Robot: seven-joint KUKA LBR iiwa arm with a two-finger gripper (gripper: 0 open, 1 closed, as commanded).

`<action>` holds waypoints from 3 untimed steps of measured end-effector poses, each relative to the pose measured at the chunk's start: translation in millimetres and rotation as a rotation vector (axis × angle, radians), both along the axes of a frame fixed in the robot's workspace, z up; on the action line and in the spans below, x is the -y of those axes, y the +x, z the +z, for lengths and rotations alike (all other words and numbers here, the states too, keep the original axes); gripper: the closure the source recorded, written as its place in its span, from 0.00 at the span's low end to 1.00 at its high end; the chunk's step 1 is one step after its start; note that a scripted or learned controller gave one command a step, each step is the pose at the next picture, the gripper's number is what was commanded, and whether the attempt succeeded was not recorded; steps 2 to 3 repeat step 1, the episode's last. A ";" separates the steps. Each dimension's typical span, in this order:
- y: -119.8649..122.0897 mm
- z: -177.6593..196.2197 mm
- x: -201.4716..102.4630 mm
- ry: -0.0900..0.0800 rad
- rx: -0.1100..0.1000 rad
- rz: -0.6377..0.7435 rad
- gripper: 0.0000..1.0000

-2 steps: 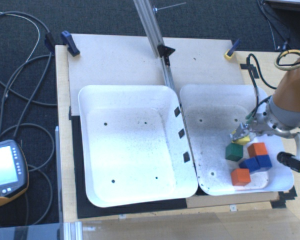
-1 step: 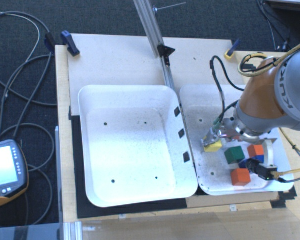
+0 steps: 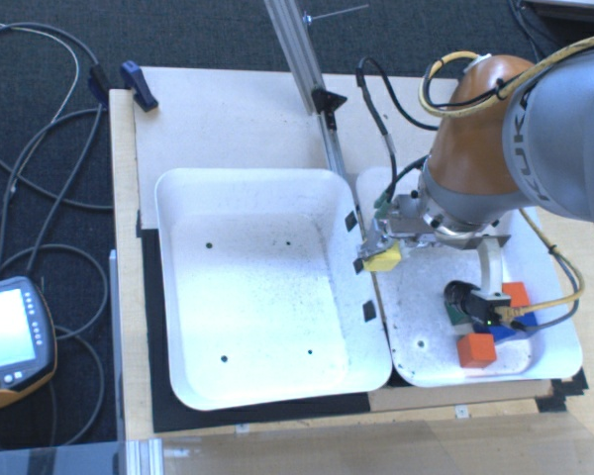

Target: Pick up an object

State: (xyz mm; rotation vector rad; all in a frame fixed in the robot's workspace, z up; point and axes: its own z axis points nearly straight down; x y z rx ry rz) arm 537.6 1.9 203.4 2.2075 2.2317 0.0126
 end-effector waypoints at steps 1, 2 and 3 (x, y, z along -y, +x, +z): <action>-35.5 -4.2 -39.5 -0.001 -0.013 -0.006 1.00; -35.5 -4.2 -39.5 -0.001 -0.013 -0.006 1.00; -35.5 -4.2 -39.5 -0.001 -0.013 -0.006 1.00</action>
